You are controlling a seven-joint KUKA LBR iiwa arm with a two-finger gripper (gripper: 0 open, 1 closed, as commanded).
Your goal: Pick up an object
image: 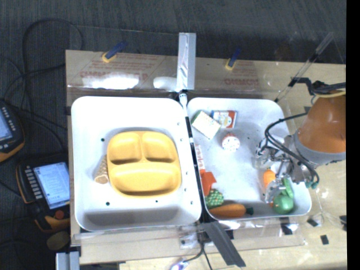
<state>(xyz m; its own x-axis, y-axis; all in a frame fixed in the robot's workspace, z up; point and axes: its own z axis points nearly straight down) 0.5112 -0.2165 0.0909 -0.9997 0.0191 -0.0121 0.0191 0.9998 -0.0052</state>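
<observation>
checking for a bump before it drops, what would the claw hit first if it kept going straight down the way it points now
Most likely the small orange piece and the green toy right beneath the claw, in the right bin. Depth is hard to judge from this slanted view, so which it meets first is uncertain.

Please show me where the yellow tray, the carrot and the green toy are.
yellow tray (144, 163): camera view, its large lower compartment.
carrot (228, 210): camera view, middle of its orange body.
green toy (283, 203): camera view, its rounded body.
</observation>
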